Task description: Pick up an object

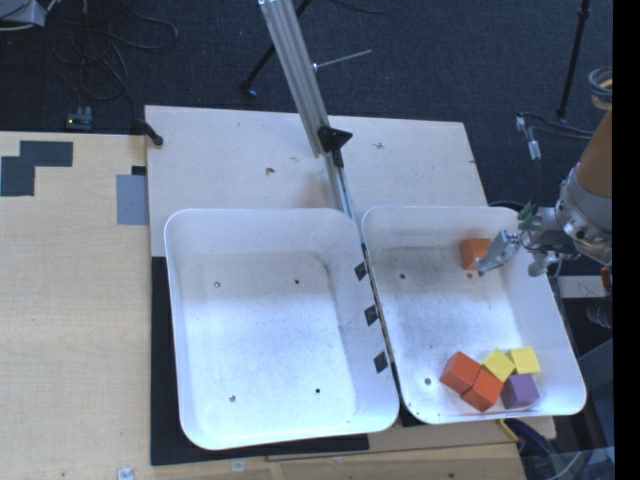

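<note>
The left bin (190, 268) adjoins the right bin (560, 348), where a cluster of orange, yellow and purple blocks (490, 376) lies in the near corner and an orange block (473, 252) touches the gripper (492, 258), whose grip I cannot tell.

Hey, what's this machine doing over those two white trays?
A robot arm reaches in from the right over the right tray. Its gripper sits right by an orange block near the tray's far side; whether it actually has hold of the block can't be told from here. A cluster of blocks lies in the near corner: two orange, two yellow and a purple one. The job is simply to pick something up.
</note>
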Robot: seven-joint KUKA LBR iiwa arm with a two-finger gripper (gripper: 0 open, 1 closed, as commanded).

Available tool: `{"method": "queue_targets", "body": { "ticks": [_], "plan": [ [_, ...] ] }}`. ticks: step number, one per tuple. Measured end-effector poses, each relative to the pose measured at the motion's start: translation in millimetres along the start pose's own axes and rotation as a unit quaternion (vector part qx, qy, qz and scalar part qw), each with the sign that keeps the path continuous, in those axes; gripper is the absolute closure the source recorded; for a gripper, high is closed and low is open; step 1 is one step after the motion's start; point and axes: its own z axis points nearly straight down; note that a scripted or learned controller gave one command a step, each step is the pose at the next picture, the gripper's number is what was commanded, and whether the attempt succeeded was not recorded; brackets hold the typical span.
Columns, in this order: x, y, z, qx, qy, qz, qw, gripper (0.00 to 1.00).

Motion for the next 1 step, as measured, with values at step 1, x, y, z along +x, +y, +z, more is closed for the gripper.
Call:
{"method": "queue_targets", "body": {
  "ticks": [1],
  "plan": [
    [-29.9, 45.9, 151.2, 0.000, -0.001, -0.002, 1.0000, 0.00]
  ]
}}
